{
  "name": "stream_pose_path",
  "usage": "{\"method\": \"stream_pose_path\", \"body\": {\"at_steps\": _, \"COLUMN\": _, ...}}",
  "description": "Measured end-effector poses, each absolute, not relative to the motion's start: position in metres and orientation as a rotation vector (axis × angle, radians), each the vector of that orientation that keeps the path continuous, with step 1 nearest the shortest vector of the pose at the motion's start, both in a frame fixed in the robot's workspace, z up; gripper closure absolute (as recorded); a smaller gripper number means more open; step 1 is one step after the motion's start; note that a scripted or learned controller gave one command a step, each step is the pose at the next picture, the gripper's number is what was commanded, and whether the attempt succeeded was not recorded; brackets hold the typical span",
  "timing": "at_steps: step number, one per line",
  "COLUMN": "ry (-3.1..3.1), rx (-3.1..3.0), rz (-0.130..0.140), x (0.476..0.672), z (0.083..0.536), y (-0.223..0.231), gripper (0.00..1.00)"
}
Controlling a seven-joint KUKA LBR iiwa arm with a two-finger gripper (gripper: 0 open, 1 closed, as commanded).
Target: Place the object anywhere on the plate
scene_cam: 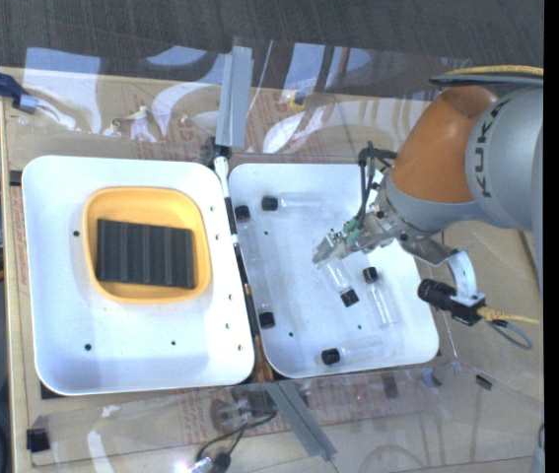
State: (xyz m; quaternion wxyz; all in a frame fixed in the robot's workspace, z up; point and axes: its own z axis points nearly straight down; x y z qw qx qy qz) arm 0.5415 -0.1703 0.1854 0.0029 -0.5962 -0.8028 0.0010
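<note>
Clear tube (383, 304) lies lengthwise up-down (right bin (289, 348)).

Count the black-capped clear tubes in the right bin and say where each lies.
5. One tube at the upper left, one along the left wall, one at the bottom edge, two mid-bin below the gripper. The arm may hide more.
</note>
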Motion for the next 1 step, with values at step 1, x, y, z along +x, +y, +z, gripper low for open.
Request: {"method": "stream_pose_path", "body": {"at_steps": 1, "ry": -2.672, "rx": -1.642, "rz": 0.001, "x": 0.4761, "z": 0.1660, "y": -0.1591, "gripper": 1.00}}
